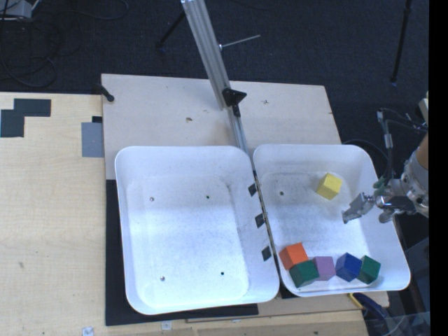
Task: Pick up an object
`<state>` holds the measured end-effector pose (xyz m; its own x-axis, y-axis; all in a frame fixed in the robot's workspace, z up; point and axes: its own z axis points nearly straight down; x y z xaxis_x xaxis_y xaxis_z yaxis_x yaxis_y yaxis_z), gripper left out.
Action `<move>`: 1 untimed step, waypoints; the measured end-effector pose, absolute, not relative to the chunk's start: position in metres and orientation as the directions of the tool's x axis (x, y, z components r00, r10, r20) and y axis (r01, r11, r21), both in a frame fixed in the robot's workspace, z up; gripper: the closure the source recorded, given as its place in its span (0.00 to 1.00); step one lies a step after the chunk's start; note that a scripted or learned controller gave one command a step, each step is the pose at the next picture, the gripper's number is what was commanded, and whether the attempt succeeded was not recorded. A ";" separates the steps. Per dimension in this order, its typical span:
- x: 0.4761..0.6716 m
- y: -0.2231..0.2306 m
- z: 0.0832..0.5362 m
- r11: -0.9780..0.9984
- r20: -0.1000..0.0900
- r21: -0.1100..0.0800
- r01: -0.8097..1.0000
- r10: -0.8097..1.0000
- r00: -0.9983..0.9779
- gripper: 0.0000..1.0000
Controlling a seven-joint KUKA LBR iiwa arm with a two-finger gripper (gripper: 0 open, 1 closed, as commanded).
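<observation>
The right bin (357,156) holds several small blocks. A yellow block (329,185) lies alone near its upper middle. Along the bin's front edge sit an orange block (293,254), a dark green block (304,274), a purple block (325,267), a blue block (348,267) and a second green block (369,268). My gripper (369,210) hangs over the bin's right side, below and to the right of the yellow block and above the front row. Its fingers stand apart with nothing between them.
The left bin (140,161) lies beside the right one, joined by black clips along the shared wall. A slanted aluminium rail (210,54) rises behind the bins. Cables hang at the far right near the arm.
</observation>
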<state>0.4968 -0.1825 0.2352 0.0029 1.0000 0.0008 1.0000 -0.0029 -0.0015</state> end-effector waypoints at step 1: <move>0.538 -0.202 0.125 -0.001 0.003 -0.009 1.000 1.000 0.001 0.00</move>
